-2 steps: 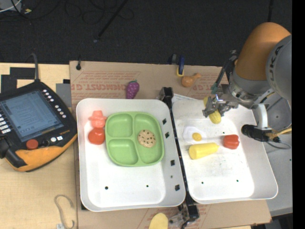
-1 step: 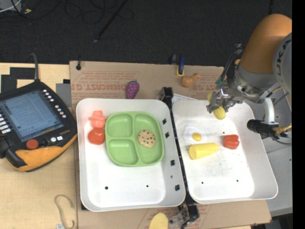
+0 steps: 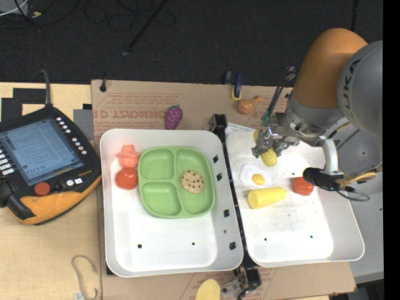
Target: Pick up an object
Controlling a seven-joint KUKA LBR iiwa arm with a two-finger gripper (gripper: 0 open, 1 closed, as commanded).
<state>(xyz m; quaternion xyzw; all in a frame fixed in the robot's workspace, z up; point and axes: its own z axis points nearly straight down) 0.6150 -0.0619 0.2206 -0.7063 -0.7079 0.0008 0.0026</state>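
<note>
My gripper (image 3: pixel 267 149) hangs over the back left part of the right bin (image 3: pixel 312 242), reaching in from the right. A small yellow piece (image 3: pixel 269 159) sits between its fingertips, and the gripper is shut on it. Just below lie a fried egg toy (image 3: pixel 253 179) and a yellow cylinder (image 3: pixel 267 197) on the bin floor. A red piece (image 3: pixel 303 186) lies to the right of them.
The left bin (image 3: pixel 162 249) holds a green divided plate (image 3: pixel 164 199) with a cookie (image 3: pixel 192 181), plus a pink piece (image 3: pixel 127 155) and a red piece (image 3: pixel 126 179). Behind the bins lie a purple toy (image 3: pixel 174 116) and an orange toy (image 3: pixel 249 104). A teach pendant (image 3: pixel 40 161) sits at left.
</note>
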